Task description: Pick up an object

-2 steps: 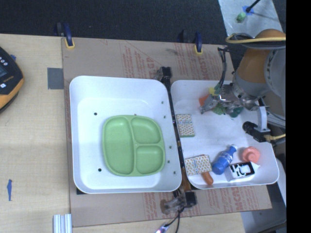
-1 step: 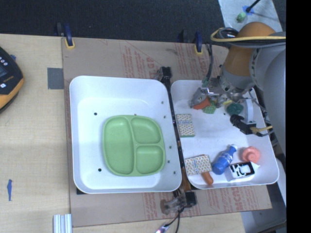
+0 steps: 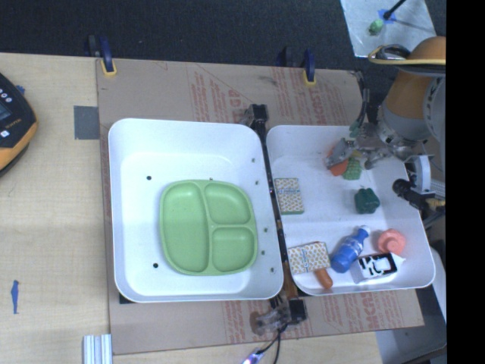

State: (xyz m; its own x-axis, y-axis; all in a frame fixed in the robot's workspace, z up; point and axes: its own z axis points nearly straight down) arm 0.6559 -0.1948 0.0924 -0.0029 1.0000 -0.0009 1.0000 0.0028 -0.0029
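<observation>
The gripper [image 3: 356,156] sits at the right bin's [image 3: 303,139] far edge over a small, light carrot [image 3: 338,163]; finger state unclear; grasp mid-body.

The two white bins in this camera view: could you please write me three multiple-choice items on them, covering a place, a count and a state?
1. Where does the pale green divided plastic plate lie?
A. left bin
B. right bin
C. bare bench

2. How many compartments has it?
A. two
B. three
C. five

3. How does the blue plastic bottle rest?
A. upright
B. on its side
C. on the plate

Answers: 1 A, it sits inside the left white bin. 2 B, one long section and two smaller ones. 3 B, it lies flat in the right white bin.
</observation>
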